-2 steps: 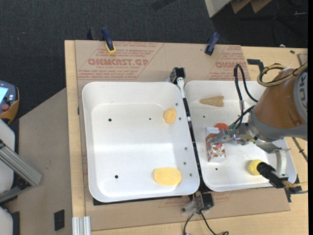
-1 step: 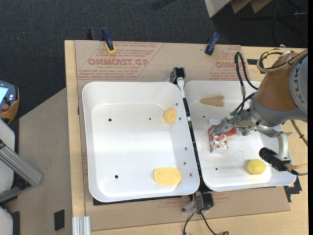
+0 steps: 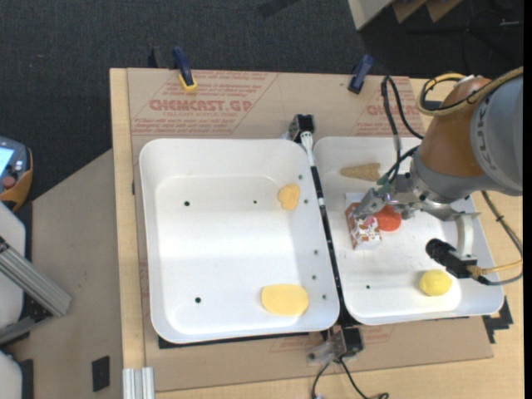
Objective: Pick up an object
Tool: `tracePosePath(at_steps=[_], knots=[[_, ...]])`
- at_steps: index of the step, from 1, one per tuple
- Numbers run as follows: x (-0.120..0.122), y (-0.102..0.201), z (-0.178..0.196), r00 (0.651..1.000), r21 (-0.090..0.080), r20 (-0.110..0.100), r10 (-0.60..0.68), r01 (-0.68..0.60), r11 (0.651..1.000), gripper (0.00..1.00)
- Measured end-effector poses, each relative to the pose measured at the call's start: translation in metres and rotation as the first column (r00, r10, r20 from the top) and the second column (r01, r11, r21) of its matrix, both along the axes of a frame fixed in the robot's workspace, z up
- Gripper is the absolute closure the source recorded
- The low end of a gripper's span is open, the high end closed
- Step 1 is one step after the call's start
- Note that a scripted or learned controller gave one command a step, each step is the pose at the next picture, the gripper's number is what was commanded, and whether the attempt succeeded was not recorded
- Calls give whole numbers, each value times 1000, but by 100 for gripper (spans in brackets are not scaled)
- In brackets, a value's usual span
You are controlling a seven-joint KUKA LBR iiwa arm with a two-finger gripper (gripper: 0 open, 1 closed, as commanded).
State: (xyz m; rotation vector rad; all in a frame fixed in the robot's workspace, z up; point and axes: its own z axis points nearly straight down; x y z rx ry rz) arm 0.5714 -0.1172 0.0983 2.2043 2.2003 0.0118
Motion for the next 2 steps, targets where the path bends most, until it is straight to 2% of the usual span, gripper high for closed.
tracePosePath(at_steps=[1, 2], knots=[[5, 9, 16, 1000, 18, 12, 5, -5, 1000, 100], [-5, 1, 6, 1000, 11, 4, 4, -4, 1000, 100]])
